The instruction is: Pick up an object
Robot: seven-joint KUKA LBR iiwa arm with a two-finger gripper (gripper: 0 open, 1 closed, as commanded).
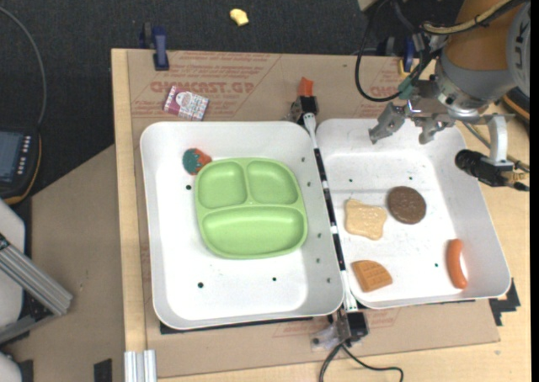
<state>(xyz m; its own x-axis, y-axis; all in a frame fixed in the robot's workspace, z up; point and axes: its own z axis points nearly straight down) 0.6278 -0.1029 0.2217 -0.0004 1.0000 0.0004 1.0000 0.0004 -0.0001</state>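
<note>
Hanging over the far edge of the right bin (pixel 472 288), the pincer (pixel 408 129) had its two fingers spread wide, with nothing between them. The grey arm (pixel 488 27) with its orange band reached in from the right above it.

Nearest to the pincer, a little toward the camera and slightly right of it, lay a round brown cookie (pixel 407 204). Just left of the cookie, and still nearer the camera from the pincer, sat a pale cracker-like piece of toy food (pixel 365 219). Farther on in the same direction, by the bin's near wall, was a small orange-brown slice of toy bread (pixel 371 275). A toy sausage (pixel 457 263) lay well off toward the near right corner.

Well to the pincer's left, in the left bin (pixel 164 271), a green divided plate (pixel 249 206) lay flat, with a small round red and teal toy (pixel 197 160) touching its far left corner.
</note>
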